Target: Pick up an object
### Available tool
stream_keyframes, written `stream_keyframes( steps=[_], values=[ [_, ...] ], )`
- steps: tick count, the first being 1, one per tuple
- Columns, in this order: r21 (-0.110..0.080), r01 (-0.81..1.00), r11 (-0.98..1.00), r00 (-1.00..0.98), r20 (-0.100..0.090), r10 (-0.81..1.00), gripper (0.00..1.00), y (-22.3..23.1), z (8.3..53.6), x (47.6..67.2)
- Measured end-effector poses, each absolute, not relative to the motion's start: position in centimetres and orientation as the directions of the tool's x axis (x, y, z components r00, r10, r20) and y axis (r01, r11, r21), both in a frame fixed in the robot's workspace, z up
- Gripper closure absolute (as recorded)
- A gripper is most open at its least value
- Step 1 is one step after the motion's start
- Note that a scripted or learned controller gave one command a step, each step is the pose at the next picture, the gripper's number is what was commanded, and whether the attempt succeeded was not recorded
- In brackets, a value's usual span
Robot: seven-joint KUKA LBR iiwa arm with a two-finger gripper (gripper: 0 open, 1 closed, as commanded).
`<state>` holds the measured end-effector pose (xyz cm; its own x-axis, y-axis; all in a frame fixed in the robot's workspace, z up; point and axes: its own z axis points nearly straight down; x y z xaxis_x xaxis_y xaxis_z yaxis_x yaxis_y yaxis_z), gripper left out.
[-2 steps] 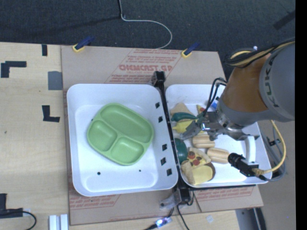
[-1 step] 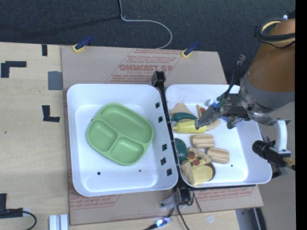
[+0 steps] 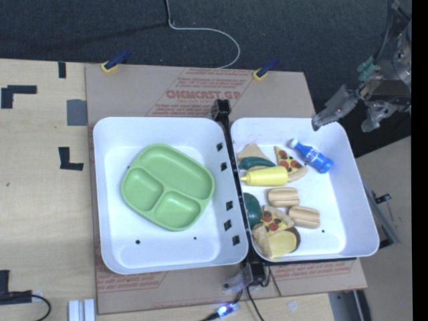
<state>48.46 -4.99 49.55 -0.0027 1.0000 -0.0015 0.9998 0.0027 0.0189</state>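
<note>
Bottle [image 3: 311, 156]: 1, blue | pizza slices: 2 | green tray [image 3: 167, 186]: 1 | pincer [image 3: 351, 112]: apart, holding nothing

A green sectioned plate [image 3: 167, 186] lies flat in the left bin [image 3: 107, 179]. The right bin [image 3: 348, 199] holds a blue bottle [image 3: 311, 155] on its side near the far right corner, a yellow mustard bottle [image 3: 266, 176] along the left wall, pizza slices [image 3: 289, 160] and hotdog buns [image 3: 294, 206] toward the near edge

Arm at view's right edge, wrist raised. Gripper [image 3: 348, 116] angled down-left, two fingers [image 3: 329, 116] spread apart, nothing between them.
</note>
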Motion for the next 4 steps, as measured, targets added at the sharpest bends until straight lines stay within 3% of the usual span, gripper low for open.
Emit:
stream_keyframes(
  steps=[1,2,4],
  values=[
    [-0.001,1.000,0.003,-0.003,-0.002,1.000,1.00,-4.9,49.6,48.4],
    [0.000,1.000,-0.014,0.014,-0.006,1.000,1.00,-19.1,49.9,48.2],
    [0.001,1.000,0.002,-0.002,-0.005,1.000,1.00,-18.3,52.0,48.5]
  ],
)
